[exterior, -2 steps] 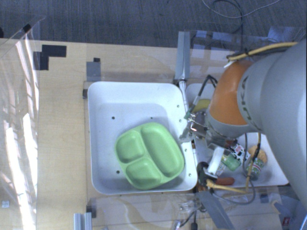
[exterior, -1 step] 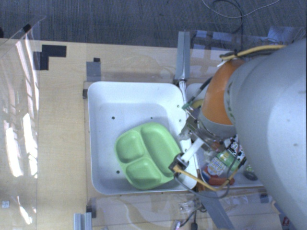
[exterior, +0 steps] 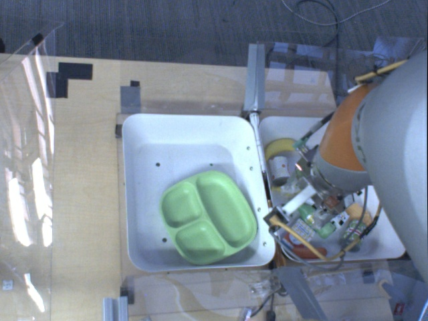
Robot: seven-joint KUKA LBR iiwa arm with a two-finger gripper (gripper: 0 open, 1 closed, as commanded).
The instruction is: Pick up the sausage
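Observation:
My gripper (exterior: 306, 214) is low in the right bin (exterior: 390, 245), at its front left part, with the grey arm and its orange band (exterior: 338, 139) above it hiding most of the bin. A reddish, elongated piece that looks like the sausage (exterior: 307, 251) lies at the bin's front edge, just below the gripper. Whether they touch is not clear.
A green divided plate (exterior: 208, 217) lies in the left bin (exterior: 147, 152), toward its front right. In the right bin a yellow round object (exterior: 281, 147) sits at the back left. Small green items (exterior: 321, 227) and a yellow-orange piece (exterior: 356, 212) lie by the gripper. The ridge between the bins (exterior: 259, 159) is close to the gripper's left.

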